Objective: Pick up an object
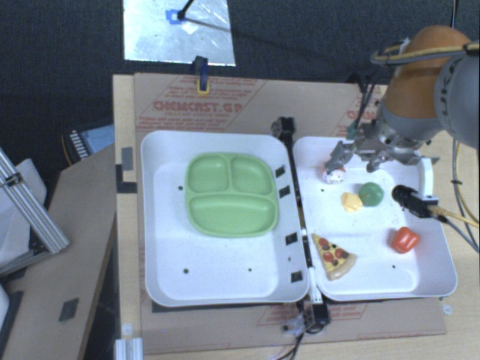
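Left bin (161, 272) green tray (229, 195), right bin (435, 276) pizza slice (334, 256), pepper (405, 239)

A divided plate (229, 195) lies in the left bin (161, 272).

The arm (439, 81) ran out of the picture at the right edge, so its upper part was cut off. Its wrist covered the far right corner of the right bin (375, 280). The gripper (358, 160) was blurred, and how its jaws stood could not be told. A small white and red object (334, 175) just beneath it was too small and soft to identify. The aluminium frame (22, 208) was cut by the left edge.
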